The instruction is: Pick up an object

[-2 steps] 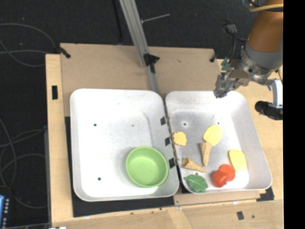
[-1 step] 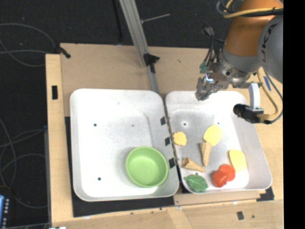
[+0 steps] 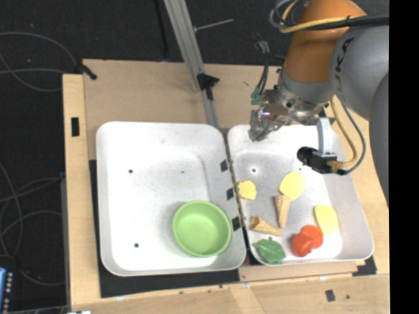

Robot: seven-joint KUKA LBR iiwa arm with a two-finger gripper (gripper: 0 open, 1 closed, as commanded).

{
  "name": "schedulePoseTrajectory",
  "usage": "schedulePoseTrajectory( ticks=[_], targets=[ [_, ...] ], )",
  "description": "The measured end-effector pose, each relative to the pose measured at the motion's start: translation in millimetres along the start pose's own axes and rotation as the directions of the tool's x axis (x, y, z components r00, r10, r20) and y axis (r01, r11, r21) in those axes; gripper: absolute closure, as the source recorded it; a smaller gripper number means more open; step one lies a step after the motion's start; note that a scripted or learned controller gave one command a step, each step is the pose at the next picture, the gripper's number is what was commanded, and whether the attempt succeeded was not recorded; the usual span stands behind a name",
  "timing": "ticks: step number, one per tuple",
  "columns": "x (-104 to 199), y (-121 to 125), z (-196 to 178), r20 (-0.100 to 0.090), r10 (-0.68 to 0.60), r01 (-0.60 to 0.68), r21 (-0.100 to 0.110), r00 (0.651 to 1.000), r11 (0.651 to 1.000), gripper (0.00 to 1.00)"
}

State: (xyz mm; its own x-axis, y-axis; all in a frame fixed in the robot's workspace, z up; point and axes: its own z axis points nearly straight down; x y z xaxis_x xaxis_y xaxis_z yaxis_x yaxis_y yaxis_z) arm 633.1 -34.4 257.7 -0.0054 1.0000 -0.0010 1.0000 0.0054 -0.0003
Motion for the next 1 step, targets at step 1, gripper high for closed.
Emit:
schedulePoseTrajectory(
  ticks=[1],
  targets=[
    [41.8,0.4,2.9,-0.001,-0.001,0.001,0.000,1.000,1.000,1.00]
  ],
)
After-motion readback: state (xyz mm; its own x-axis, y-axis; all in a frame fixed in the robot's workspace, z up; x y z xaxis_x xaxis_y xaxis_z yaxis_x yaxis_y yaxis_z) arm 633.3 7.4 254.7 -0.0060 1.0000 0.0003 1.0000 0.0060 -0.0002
